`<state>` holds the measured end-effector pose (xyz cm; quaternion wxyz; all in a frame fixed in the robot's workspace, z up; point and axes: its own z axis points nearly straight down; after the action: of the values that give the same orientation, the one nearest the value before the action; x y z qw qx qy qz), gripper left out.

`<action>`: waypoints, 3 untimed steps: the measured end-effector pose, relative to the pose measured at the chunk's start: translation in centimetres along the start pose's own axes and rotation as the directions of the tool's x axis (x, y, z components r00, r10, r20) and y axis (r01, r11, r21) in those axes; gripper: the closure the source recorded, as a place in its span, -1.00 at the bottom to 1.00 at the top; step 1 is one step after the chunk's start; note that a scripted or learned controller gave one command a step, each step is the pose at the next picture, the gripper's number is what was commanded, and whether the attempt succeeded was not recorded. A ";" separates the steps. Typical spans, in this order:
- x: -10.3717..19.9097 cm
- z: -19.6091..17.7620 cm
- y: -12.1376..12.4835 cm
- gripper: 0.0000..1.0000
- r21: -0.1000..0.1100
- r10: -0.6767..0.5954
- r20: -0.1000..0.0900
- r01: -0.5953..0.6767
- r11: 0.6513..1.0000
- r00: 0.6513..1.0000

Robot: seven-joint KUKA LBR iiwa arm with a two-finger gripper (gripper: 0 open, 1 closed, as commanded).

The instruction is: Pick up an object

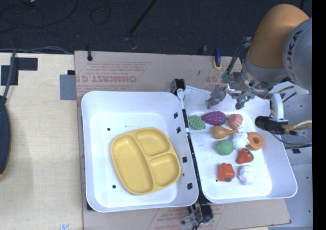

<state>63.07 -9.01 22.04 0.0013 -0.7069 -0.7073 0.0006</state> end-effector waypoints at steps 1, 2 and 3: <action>-5.2 5.1 -6.8 -1.00 0.008 0.006 0.000 -0.006 1.000 1.000; -12.7 13.7 -15.3 -1.00 0.004 0.009 -0.001 -0.009 1.000 1.000; -3.1 13.3 -15.4 -1.00 -0.003 -0.003 0.000 0.003 1.000 1.000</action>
<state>47.61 -12.07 8.76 0.0003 -0.7058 -0.7084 -0.0006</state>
